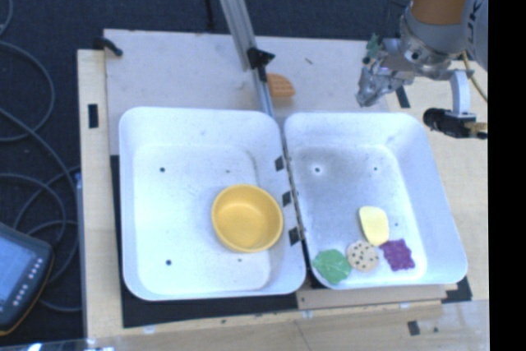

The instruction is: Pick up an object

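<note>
My gripper (371, 91) hangs above the far edge of the right bin (427, 168), pointing down, with nothing seen between its fingers. At that bin's near side lie a pale yellow piece (374, 223), a tan cookie with dark chips (362, 256), a purple piece (399, 254) and a green piece (331, 265), all well apart from the gripper. A yellow bowl (246, 217) sits upright in the left bin (164, 136), toward its near right.
A slanted metal post (237, 12) rises from the bench behind the bins' shared edge. An orange object (280, 86) lies on the bench just beyond it. A screen (18, 271) and cables lie off the bench at left.
</note>
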You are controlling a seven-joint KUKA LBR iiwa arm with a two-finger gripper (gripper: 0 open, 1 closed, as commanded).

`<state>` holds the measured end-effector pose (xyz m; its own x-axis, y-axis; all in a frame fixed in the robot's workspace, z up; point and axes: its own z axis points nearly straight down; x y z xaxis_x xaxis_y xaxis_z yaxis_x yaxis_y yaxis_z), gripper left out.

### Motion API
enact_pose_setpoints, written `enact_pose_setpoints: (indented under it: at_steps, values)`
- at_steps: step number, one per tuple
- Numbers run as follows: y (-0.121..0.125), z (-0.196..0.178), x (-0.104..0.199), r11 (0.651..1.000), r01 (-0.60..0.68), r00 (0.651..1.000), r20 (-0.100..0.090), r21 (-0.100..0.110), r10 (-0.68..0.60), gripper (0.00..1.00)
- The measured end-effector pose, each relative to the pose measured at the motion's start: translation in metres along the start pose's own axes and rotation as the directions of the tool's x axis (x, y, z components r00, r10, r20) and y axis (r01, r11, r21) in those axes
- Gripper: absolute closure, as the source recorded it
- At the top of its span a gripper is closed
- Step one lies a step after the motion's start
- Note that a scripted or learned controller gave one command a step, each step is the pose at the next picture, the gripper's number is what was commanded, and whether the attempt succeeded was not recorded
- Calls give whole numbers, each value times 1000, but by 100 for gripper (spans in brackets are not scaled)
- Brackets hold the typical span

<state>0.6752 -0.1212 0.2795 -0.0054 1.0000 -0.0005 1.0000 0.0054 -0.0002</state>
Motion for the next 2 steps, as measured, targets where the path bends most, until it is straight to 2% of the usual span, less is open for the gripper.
enact_pose_setpoints:
  at_steps: [2]
  values:
    - [-9, 21, 117, 1000, 1, 1000, -1, 0, -1, 100]
